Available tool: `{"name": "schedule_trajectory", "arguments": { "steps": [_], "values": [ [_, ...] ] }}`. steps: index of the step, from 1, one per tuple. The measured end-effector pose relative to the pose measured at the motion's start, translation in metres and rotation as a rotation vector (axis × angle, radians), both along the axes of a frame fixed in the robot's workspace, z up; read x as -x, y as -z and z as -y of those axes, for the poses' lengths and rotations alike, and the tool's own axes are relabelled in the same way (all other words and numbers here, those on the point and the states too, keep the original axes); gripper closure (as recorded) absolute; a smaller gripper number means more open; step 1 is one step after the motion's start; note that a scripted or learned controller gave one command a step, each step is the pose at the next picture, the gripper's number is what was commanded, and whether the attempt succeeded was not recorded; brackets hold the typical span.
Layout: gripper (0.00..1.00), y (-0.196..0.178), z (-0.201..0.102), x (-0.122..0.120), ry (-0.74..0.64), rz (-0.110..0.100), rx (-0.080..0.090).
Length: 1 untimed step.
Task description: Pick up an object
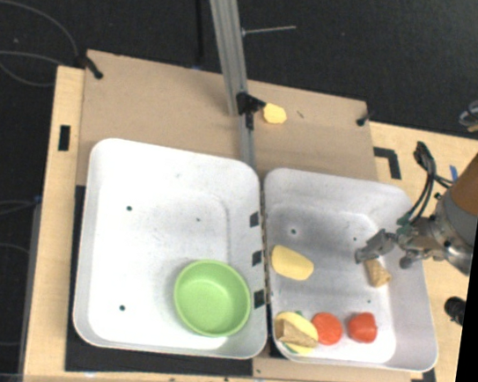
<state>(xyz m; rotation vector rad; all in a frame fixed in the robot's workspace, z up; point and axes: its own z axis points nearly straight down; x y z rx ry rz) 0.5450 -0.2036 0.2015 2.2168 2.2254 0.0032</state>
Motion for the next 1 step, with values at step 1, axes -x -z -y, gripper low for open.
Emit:
{"name": "schedule_trajectory", "arguments": {
  "steps": [1],
  "values": [
    [0.00,0.0000,-0.0002,-0.0001,0.000,0.000,0.000]
  ]
}}
